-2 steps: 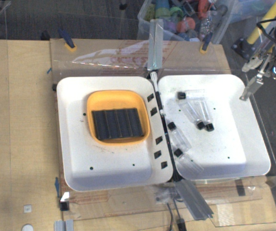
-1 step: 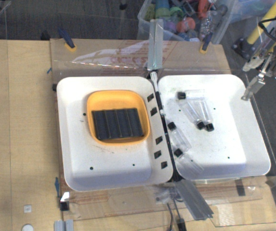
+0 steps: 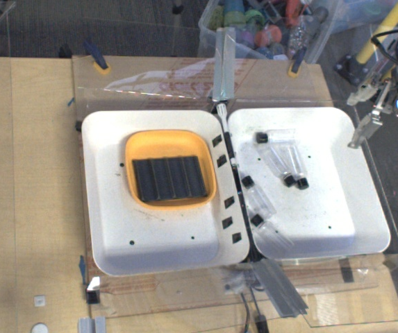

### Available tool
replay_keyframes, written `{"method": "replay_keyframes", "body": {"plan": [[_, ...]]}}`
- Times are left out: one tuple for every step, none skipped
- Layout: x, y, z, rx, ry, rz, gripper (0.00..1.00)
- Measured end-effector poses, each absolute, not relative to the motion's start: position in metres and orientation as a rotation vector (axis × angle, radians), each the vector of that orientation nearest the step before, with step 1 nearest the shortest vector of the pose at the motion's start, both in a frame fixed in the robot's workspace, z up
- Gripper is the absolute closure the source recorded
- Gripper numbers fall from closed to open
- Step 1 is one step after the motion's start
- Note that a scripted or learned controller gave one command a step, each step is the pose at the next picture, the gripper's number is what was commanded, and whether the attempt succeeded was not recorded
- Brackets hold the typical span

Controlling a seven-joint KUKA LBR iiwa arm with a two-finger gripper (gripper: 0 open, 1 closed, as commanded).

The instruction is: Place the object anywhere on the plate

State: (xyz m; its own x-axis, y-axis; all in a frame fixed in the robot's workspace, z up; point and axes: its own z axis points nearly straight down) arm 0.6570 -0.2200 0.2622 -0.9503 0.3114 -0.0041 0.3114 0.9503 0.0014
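Observation:
An orange plate [image 3: 135,150] lies in the left white bin [image 3: 108,220]. A black ribbed rectangular block [image 3: 169,177] rests flat on the plate and covers most of its floor. Several clear plastic tubes with black caps lie in the right bin [image 3: 337,207]: one near the back [image 3: 275,139], a pair in the middle [image 3: 290,166], and two by the left wall [image 3: 261,201]. My gripper [image 3: 367,125] hangs at the far right, over the right bin's outer rim and well away from the plate. Nothing is visibly held in it.
A row of black clips [image 3: 226,182] runs along the divider between the bins. A clear box of coloured toys [image 3: 268,12] stands behind the bins. Cables and a yellow hose [image 3: 386,23] hang at the upper right, near the gripper.

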Motion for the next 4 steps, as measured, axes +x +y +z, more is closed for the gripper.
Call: {"method": "replay_keyframes", "body": {"plan": [[0.662,-0.22,0.262,0.308,3.118,0.0,0.0],[0.66,-0.221,0.289,-0.118,3.128,-0.001,0.0],[0.668,-0.224,0.286,-0.103,3.129,0.0,0.0],[0.668,-0.221,0.261,-0.604,3.077,0.002,0.0]]}}
